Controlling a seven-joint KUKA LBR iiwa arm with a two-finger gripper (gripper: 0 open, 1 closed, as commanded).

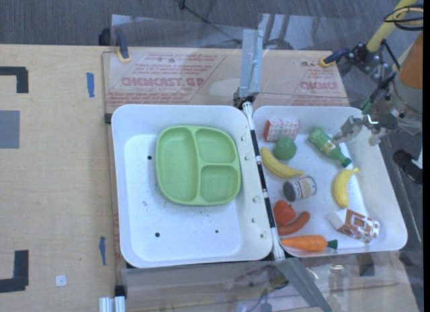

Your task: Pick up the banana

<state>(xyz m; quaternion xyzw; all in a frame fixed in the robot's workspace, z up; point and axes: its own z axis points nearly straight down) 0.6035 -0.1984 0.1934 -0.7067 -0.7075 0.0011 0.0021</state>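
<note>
stage: approach | hand (360, 129): being held at right bin's (386, 189) 1 o'clock, finger state cannot be told | banana (343, 186): lying at 3 o'clock, second banana (279, 165) at 9 | handling: judged light, smooth, curved; mid-body being favoured

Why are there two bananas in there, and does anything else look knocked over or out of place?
Nothing looks spilled or broken. The right bin does hold two bananas, so "the banana" is ambiguous. The green bottle and small can lie on their sides. The green divided plate sits flat in the left bin.
</note>
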